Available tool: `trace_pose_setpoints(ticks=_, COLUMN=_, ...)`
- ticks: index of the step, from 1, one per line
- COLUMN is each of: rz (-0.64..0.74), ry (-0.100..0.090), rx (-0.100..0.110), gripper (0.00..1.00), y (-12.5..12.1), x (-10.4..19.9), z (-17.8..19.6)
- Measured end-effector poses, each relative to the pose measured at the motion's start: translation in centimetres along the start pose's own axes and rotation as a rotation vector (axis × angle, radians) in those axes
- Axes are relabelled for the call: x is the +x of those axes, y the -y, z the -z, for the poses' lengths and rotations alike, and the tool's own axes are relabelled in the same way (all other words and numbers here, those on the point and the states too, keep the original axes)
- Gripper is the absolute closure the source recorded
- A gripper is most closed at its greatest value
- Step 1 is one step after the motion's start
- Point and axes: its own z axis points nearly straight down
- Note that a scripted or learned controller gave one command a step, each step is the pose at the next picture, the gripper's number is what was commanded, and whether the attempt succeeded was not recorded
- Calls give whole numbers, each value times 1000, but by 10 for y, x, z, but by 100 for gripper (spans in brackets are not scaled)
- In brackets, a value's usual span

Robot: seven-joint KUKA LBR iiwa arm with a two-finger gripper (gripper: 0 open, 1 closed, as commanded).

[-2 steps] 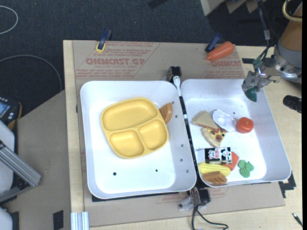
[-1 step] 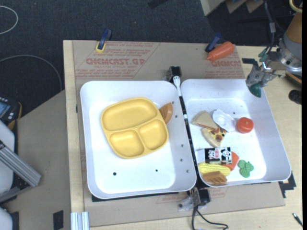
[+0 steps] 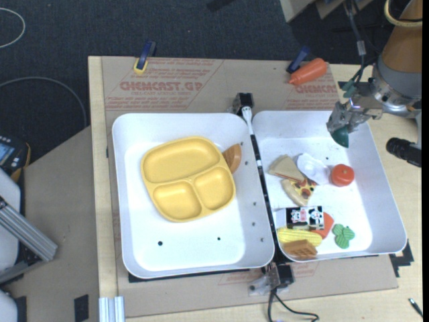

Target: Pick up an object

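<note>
My gripper [image 3: 343,125] hangs over the far right part of the right bin [image 3: 382,200], with the grey arm and its orange band above it at the view's right. A small dark green object [image 3: 342,137] sits between the fingertips and the gripper is shut on it. Below it in the bin lie a red tomato [image 3: 342,174], a white piece [image 3: 310,163], a sandwich wedge [image 3: 284,167], a pizza slice [image 3: 298,192], a black-and-white carton [image 3: 305,216], a yellow corn cob [image 3: 298,237] and a green leafy piece [image 3: 344,235].
The left bin [image 3: 134,233] holds a yellow divided plate [image 3: 188,180] with a brown piece [image 3: 233,157] at its right edge. An orange carrot [image 3: 308,71] lies on the bench behind the right bin. A blue-and-yellow clamp [image 3: 142,58] sits at the board's far left.
</note>
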Motion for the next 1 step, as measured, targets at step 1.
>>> trace_pose_setpoints(ticks=1, rz=0, ry=0, rx=3, gripper=100, y=28, x=56, z=-7)
